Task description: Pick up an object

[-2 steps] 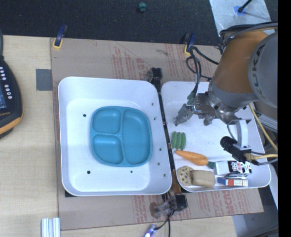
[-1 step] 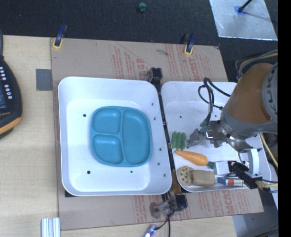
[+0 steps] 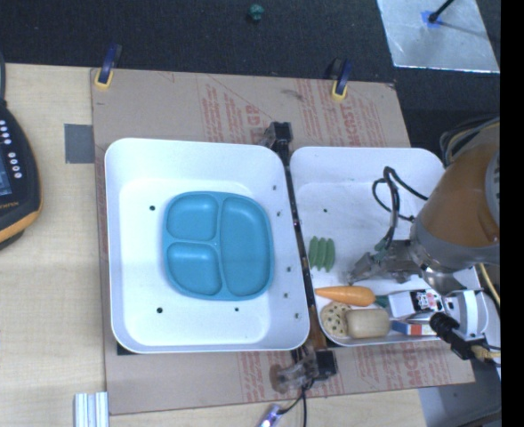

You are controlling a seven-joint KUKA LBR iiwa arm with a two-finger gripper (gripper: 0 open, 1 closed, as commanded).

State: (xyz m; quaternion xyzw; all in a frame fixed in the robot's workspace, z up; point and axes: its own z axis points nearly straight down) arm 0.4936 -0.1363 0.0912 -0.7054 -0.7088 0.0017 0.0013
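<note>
While the arm (image 3: 462,207) hangs over the right bin (image 3: 350,163), nothing looks picked yet. Left bin (image 3: 124,238) holds a blue divided plate (image 3: 217,243), untouched. Gripper (image 3: 382,261) sits low nr the bin floor, just above the carrot (image 3: 343,295); finger state: can't tell. Candidates, all lying loose at front of right bin: carrot, green ridged piece (image 3: 321,253), beige roll (image 3: 366,324). Grasp and lift both outstanding, by my reading.

Arm over the right-hand bin, plate alone in the left

The gripper (image 3: 375,261) hangs low in the right bin (image 3: 350,169), just above a carrot (image 3: 345,295), with a green ridged piece (image 3: 321,252) to its left; a blue divided plate (image 3: 218,244) lies in the left bin (image 3: 133,238).
</note>
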